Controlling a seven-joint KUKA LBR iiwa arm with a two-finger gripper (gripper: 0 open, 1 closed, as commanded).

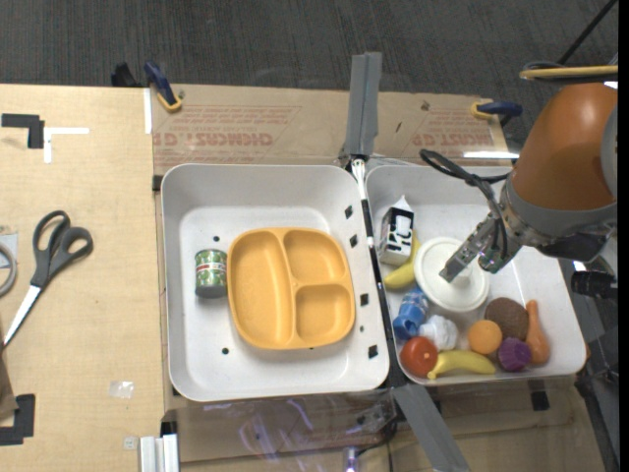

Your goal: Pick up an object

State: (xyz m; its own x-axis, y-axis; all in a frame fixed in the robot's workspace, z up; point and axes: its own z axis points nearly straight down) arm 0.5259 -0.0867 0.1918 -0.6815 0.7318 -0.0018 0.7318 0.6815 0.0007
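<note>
Whether the jaws stand open or closed cannot be told from the camera view: the grey two-finger gripper point(462, 261) points down and to the left over the right shallow white bin point(562, 273), its tip above a round white plastic lid-like disc point(450, 275), and nothing is seen between them. Behind it the grey arm with its broad orange band point(570, 150) comes in from the right.

Objects for picking lie crowded in that right bin. A small white carton with black markings point(397, 232) stands near the bin's left wall, with a yellow banana point(401, 276) just below it, beside the disc. Lower down are a blue and white crumpled item point(411, 313), a red tomato point(419, 355), a second yellow banana point(464, 364), an orange fruit point(485, 336), a brown rounded item point(506, 315), a purple cluster of grapes point(514, 354) and an orange carrot point(536, 330) along the right side.

Beside it, the left white bin point(187, 195) holds a yellow three-compartment plastic tray point(291, 287) and, just left of the tray, a small green-labelled can point(210, 272).

On the wooden bench point(88, 362), well left of the bins, lie black-handled scissors point(47, 259).
</note>
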